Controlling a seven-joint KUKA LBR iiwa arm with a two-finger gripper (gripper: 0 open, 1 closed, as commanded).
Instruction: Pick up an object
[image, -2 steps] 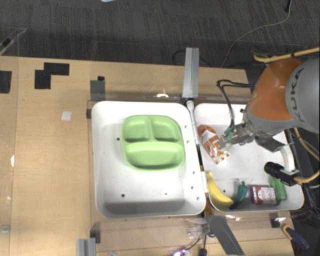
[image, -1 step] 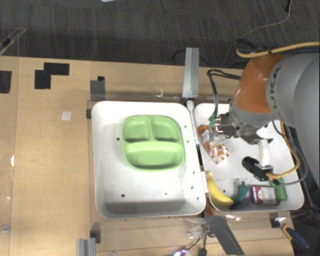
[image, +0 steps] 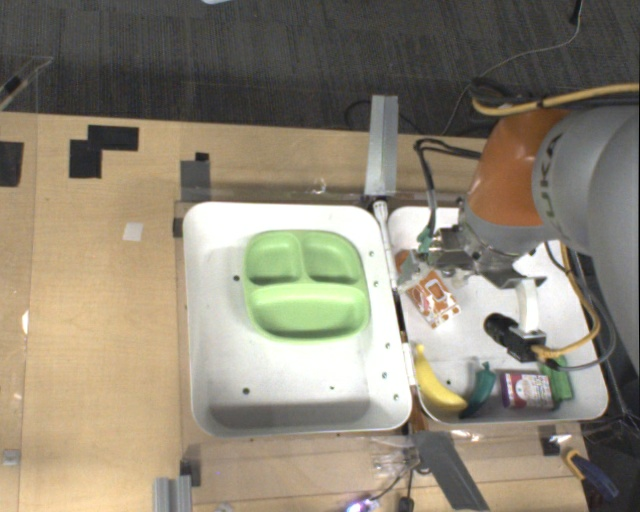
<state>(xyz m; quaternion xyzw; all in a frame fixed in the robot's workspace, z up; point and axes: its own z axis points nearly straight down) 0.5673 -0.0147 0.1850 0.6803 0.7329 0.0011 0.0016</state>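
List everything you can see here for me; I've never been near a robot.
bins: 2, white, side by side on the bench
bench: 1, pale wood, under the bins
divided plate: 1, green, middle of the left bin
packet: 1, white with orange-red print, right bin, below the gripper
banana: 1, yellow, near left corner of the right bin
bottle: 1, dark red, lying along the right bin's near edge
arm: 1, grey with orange band, over the right bin
gripper: 1, dark, above the packet
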